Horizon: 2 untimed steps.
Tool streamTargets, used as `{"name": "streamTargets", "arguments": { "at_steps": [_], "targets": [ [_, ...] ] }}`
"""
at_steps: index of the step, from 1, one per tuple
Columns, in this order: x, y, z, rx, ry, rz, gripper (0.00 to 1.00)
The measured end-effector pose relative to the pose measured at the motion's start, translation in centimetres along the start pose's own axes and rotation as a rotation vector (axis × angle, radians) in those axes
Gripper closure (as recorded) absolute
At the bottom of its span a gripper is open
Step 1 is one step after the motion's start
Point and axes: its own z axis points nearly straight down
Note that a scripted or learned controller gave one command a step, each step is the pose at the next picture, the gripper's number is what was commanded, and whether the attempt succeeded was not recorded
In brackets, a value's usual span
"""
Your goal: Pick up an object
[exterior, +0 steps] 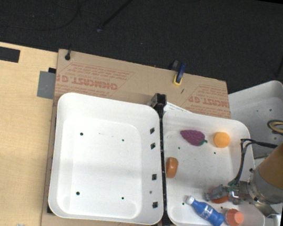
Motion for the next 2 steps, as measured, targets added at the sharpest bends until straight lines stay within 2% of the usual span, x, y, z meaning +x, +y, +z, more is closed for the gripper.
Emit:
{"name": "streamTargets", "arguments": {
  "at_steps": [2],
  "targets": [
    [0.00, 0.00, 0.00, 0.000, 0.000, 0.002, 0.00]
  ]
}}
